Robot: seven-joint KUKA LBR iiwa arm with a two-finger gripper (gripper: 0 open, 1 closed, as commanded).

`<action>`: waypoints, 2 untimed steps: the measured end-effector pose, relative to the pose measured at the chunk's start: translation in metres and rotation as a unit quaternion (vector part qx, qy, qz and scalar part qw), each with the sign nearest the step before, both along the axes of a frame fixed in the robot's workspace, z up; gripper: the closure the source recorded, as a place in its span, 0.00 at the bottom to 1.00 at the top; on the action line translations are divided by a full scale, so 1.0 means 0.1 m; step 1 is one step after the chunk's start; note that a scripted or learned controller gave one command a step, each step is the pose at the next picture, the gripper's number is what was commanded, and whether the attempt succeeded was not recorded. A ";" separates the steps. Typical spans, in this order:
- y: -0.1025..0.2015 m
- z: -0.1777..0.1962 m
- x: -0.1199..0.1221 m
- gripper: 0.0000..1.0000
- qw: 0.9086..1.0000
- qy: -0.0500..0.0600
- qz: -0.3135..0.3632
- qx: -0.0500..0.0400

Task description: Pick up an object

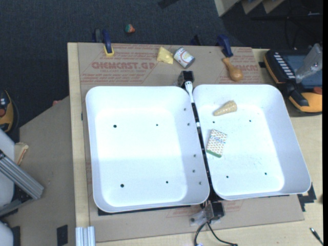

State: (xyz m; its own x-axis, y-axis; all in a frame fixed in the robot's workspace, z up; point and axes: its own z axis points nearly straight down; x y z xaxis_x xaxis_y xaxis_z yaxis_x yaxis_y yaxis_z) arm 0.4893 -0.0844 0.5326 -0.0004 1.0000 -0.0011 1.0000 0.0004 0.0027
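Note:
Two objects lie in the right bin (287, 137). A tan cone-shaped piece (225, 108) rests near the bin's upper left, lying on its side. Below it, close to the left wall, lies a small flat packet with a dotted pattern and a green edge (217, 142).
The left bin (97, 137) adjoins the right one at the centre seam. On the cardboard behind the bins lie a yellow wedge (165, 56), a small white can (184, 57) and a brown wooden piece (233, 69). Blue clamps (107, 41) hold the board. A dark device (287, 68) sits at far right.

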 end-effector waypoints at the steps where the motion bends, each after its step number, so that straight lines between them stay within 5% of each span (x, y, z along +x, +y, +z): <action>1: 0.00 0.11 0.01 1.00 1.000 -0.002 0.000 -0.001; 2: 0.00 0.11 0.01 0.00 1.000 -0.002 0.000 -0.001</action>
